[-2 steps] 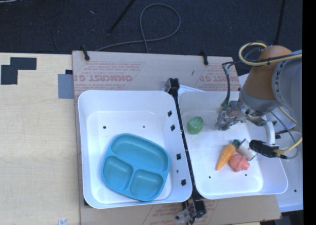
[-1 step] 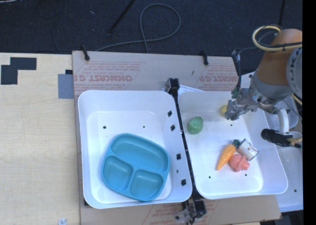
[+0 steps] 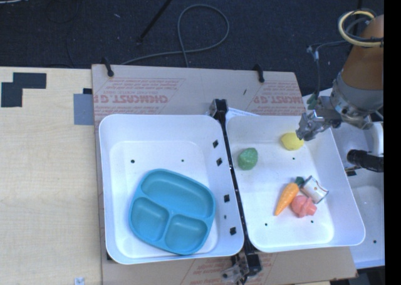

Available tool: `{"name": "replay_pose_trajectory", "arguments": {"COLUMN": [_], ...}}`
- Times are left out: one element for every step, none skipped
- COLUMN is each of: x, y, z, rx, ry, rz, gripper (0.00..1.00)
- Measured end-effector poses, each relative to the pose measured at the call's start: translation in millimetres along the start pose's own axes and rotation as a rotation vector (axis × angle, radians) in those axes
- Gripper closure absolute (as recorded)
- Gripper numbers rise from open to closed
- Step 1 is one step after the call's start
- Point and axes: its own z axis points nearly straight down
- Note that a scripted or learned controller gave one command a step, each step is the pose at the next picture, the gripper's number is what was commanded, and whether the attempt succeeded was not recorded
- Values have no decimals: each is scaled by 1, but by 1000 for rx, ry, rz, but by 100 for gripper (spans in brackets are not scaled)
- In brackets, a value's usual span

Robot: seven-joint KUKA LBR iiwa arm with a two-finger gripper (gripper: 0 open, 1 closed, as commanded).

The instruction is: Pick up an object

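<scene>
At about two o'clock in the right bin [image 3: 338, 227], the gripper [image 3: 307, 128] hangs just beside a small yellow lump [image 3: 291, 141], perhaps touching its upper right edge. Whether the pincer is spread or pressed together I cannot tell; nothing shows between its tips.

That lump looks like toy fruit: probably light, rounded, smooth-skinned and likely to squirt out of a shallow pinch, so a hold across its widest middle seems safest.

Near the bin's nine o'clock side lies a green ball [image 3: 247, 158]. Toward five o'clock sit a toy carrot [image 3: 286, 197], a pink lump [image 3: 303, 207] and a small white can [image 3: 313, 189], crowded together and harder to single out.

A blue tray [image 3: 171, 211] rests in the left bin [image 3: 156, 128].
</scene>
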Motion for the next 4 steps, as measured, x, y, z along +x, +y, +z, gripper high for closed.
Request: {"name": "replay_pose_trajectory", "arguments": {"x": [-1,53,99,144], "y": [0,-3,-19,-38], "z": [-45,-44,-47,-30], "rx": [-1,5,6,8], "ry": [0,2,2,2], "rz": [-1,-1,-2,-1], "gripper": [100,100,100,100]}}
